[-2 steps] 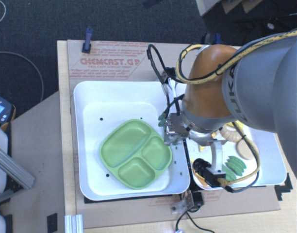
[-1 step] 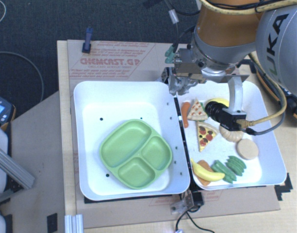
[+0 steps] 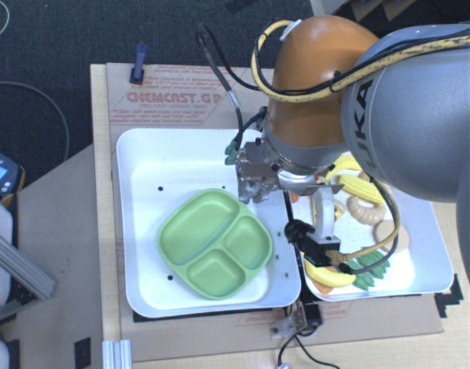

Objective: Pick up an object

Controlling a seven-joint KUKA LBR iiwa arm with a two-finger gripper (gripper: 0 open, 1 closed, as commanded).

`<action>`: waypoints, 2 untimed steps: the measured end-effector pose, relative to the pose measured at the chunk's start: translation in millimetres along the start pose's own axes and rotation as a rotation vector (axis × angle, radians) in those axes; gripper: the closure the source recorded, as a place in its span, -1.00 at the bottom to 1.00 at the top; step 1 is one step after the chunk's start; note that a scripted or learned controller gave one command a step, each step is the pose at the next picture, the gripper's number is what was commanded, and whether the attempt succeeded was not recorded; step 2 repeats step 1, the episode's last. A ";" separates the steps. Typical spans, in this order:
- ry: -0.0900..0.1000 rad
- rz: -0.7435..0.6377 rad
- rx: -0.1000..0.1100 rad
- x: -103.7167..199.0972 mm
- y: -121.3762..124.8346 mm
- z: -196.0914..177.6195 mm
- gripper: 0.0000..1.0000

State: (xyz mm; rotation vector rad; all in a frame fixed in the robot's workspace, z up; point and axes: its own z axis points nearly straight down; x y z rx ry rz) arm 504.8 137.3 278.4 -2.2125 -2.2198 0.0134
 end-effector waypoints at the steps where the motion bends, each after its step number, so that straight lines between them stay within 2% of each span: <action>1: -0.002 0.013 0.000 -88.9 2.0 94.3 1.00; 2: -0.002 0.013 0.000 -88.9 2.0 94.3 1.00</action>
